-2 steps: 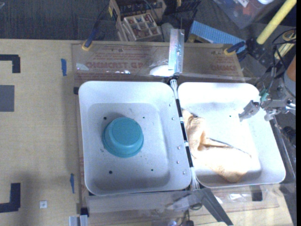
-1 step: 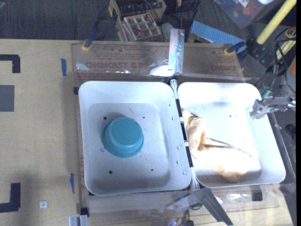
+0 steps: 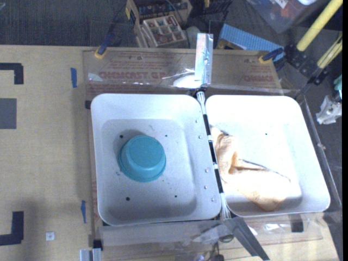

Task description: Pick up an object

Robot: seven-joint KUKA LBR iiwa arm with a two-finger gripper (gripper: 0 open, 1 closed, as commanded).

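Beyond the far rim of the bins, blurred clutter is lying on the dark floor, too dim to identify. Against the left wall of the right bin, a limp tan cloth is sprawling in soft folds, its near end draping toward the corner; what is under it is hidden. Near the middle of the left bin, a round teal bowl, smooth and apparently upside down, is sitting on the speckled white floor, apart from every wall.

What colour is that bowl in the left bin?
The bowl is teal blue, clearest in the camera view.
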